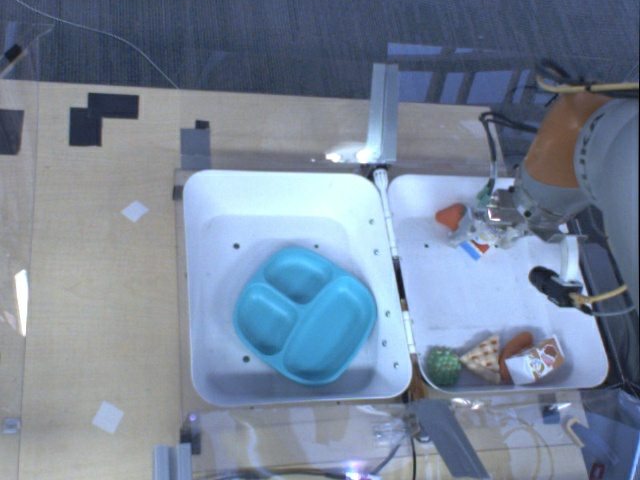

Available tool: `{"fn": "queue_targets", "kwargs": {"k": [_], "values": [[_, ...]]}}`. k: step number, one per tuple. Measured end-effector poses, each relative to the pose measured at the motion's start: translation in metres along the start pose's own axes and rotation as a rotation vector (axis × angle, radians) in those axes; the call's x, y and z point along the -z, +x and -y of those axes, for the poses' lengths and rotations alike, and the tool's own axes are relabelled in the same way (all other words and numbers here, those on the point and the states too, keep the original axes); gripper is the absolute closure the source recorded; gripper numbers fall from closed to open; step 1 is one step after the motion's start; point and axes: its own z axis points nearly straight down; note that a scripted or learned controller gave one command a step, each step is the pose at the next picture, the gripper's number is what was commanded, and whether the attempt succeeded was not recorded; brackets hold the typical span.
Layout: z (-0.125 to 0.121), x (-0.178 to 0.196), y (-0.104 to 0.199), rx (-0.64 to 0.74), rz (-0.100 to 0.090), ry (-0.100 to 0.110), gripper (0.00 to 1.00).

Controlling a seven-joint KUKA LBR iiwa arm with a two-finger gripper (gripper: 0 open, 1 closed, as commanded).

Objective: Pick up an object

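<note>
The gripper point(487, 226) is seen low in the far part of the right bin point(470, 308), near that bin's back wall. Whether its claw is wide or narrow cannot be told; the metal parts there are blurred and crowded together. A small red-orange object point(451, 215) is seen just to the left of the gripper, close beside it; contact between them cannot be judged. A small blue-and-red item point(472, 249) is seen directly below the gripper tip, on the bin floor.

The arm point(590, 158) is brought in from the right edge, its orange band point(556, 143) lying above the wrist, and the wrist is angled down and to the left toward the bin. Black cabling is looped over the wrist.

At the near edge of the right bin, a row of objects is noted: a green knobbly piece point(443, 366), a waffle-patterned wedge point(483, 358), a reddish-brown piece point(516, 346), and a white packet point(537, 361). These are well apart from the gripper.

In the left bin point(220, 208), a blue divided plate point(305, 314) is seen lying flat.
</note>
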Motion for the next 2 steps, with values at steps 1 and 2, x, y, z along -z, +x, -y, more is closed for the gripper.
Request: {"fn": "queue_targets", "kwargs": {"k": [1, 2], "values": [[-0.001, 0.012, 0.001, 0.006, 0.002, -0.001, 1.0], [0.011, 0.019, 0.052, -0.023, -0.002, 0.002, 1.0]]}}
